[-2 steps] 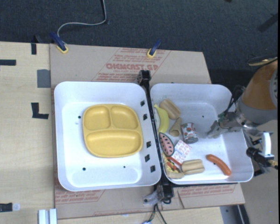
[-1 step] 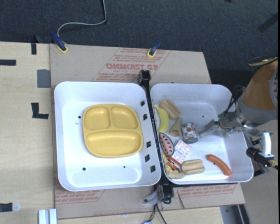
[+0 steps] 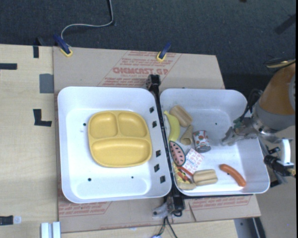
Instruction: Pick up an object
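In the camera view, I am looking down on the two bins. The left bin is holding a yellow divided plate. The right bin is holding the toy food, gathered along its left wall: a banana, a bread roll, a small can, a watermelon slice, a hot dog bun and, a little apart near the front wall, a sausage.

The arm is reaching in from the right, and the gripper is hanging low over the right part of the right bin, on a bare patch of floor. I cannot tell if the pincer is apart or together; it is too small and dark here. I am seeing nothing between it.

I am judging that the approach step is in hand, with no object picked yet. The nearest things are the can, to the gripper's left, and the sausage, in front of it. The next move is calling for a shift over one of these, then a straight descent around it.
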Action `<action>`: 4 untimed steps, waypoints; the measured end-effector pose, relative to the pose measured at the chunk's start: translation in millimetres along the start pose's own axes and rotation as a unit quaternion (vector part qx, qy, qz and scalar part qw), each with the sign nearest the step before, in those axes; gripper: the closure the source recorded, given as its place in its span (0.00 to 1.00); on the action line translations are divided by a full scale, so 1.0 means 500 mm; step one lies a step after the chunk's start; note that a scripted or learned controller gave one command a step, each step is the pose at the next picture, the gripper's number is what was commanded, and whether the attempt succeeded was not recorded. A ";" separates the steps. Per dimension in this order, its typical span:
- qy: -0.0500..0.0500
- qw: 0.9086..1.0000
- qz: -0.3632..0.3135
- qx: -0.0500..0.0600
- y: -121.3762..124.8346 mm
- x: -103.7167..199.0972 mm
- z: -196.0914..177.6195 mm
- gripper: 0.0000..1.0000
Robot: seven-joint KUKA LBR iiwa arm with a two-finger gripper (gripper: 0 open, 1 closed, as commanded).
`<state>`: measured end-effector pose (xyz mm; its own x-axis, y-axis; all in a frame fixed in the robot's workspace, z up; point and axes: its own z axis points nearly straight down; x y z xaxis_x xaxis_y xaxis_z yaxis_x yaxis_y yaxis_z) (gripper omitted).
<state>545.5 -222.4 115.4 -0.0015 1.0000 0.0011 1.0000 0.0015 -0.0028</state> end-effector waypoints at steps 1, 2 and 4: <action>0.000 1.000 0.000 0.000 0.000 0.000 0.000 0.00; -0.001 1.000 0.000 -0.003 0.054 0.141 0.058 0.00; -0.003 1.000 0.001 -0.003 0.175 0.249 0.059 0.00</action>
<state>632.8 -97.6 86.0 -0.0004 1.0000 -0.0040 1.0000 0.0004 0.0033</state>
